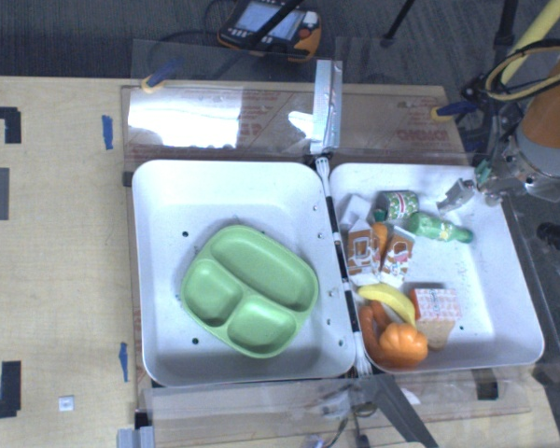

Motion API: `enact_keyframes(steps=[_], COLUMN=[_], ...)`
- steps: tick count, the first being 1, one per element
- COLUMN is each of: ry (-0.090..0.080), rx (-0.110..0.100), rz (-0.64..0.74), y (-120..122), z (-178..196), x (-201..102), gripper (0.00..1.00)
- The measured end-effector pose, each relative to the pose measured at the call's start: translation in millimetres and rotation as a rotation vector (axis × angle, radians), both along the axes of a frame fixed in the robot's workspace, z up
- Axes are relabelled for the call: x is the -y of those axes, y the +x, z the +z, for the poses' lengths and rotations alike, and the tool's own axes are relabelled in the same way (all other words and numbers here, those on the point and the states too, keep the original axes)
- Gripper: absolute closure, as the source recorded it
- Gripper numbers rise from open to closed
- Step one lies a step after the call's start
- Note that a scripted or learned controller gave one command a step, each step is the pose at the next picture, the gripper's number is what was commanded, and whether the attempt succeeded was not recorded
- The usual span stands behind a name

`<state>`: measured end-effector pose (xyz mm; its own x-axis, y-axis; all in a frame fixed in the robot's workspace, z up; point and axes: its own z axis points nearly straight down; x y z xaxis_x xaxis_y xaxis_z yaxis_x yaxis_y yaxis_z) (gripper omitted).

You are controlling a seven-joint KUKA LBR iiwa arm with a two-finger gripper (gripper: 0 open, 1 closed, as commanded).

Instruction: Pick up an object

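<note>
1. The gripper (455, 194) is hovering over the right bin (504, 287), near its back edge; I cannot tell how the jaws are standing.
2. The green bottle (439, 228) is lying just beside it.
3. I would be lowering straight, centring on the bottle.
</note>
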<state>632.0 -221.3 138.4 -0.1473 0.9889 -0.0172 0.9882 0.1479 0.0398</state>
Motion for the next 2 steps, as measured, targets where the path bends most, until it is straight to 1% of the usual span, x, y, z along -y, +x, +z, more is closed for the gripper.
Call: enact_keyframes(steps=[2], ry=[-0.002], rx=[0.005], rz=[0.016], y=[1.0], z=[0.0], x=[-0.2], gripper=[0.00])
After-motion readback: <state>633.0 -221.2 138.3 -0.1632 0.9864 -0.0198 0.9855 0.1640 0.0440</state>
